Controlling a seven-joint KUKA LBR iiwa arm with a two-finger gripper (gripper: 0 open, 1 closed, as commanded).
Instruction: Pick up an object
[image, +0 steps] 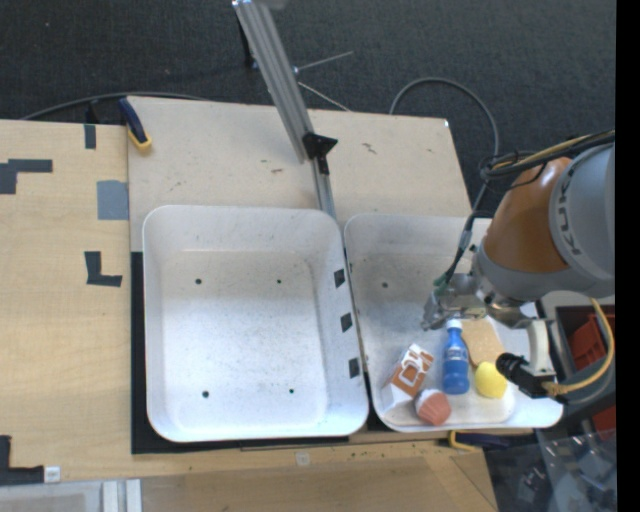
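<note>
Blue bottle (456, 362) lies in the right bin (392, 250), near its front corner, between an orange-and-white carton (411, 371) and a yellow ball (489, 380) — a red ball (433, 407) just in front. The gripper (447, 306) hangs directly above the bottle's cap; whether it is spread or pinched cannot be told. Judged stage: the approach — next, a straight descent and a clean close.

Left bin (240, 320): floor open throughout. Right bin (385, 270): far half open; near corner crowded by an orange-white carton (411, 370), blue bottle (456, 360), yellow object (489, 379) and red object (433, 407), packed just beside one another, arm (540, 235) overhead.
</note>
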